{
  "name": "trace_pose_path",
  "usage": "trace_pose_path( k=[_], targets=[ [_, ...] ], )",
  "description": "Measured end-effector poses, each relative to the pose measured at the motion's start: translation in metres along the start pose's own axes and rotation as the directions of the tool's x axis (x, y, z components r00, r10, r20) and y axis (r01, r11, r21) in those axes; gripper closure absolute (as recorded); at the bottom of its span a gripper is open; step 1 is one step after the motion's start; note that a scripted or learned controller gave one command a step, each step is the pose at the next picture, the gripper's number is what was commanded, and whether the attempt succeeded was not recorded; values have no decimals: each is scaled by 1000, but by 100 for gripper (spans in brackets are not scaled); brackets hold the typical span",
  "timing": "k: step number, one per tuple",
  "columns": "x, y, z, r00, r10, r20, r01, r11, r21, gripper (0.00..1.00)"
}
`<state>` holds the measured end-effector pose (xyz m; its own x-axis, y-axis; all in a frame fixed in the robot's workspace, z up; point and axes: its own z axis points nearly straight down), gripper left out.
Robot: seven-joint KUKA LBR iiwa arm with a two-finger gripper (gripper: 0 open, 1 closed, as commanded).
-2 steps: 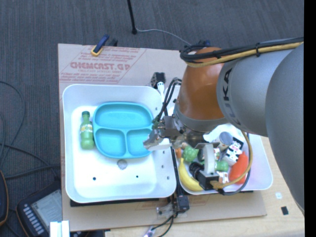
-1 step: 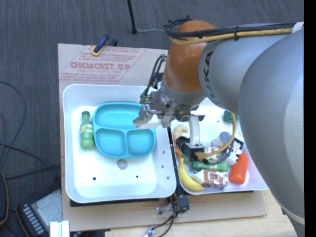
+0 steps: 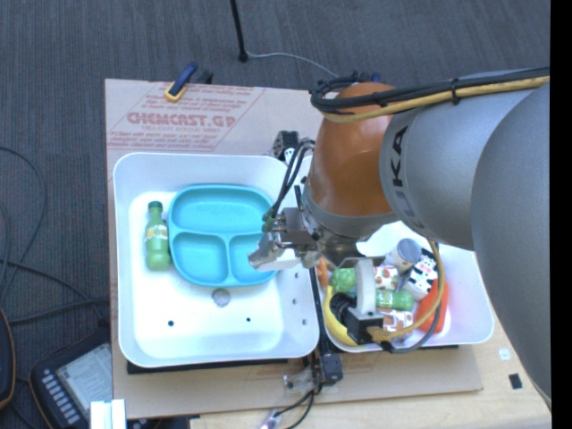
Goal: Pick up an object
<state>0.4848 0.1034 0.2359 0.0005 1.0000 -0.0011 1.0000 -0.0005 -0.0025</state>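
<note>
Arm (image 3: 420,168) over bins | claw (image 3: 268,253) state: cannot tell | cardboard (image 3: 192,119) on grey carpet (image 3: 89,25)

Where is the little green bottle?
The green bottle lies in the left bin, near its left wall, right beside the blue divided plate.

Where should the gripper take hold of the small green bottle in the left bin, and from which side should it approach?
The green bottle lies on its side on the floor of the left bin, between the bin wall and the blue tray, cap toward the far end. Probably best: come straight down and close across the middle of its round body, fingers in the gaps on each side. Both gaps look narrow, so centre carefully.
</note>
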Motion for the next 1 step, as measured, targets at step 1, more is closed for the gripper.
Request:
trace_pose_path(
  k=[1],
  targets=[
    [-60, 143, 33, 1000, 1, 2, -1, 1000, -1, 100]
  ],
)
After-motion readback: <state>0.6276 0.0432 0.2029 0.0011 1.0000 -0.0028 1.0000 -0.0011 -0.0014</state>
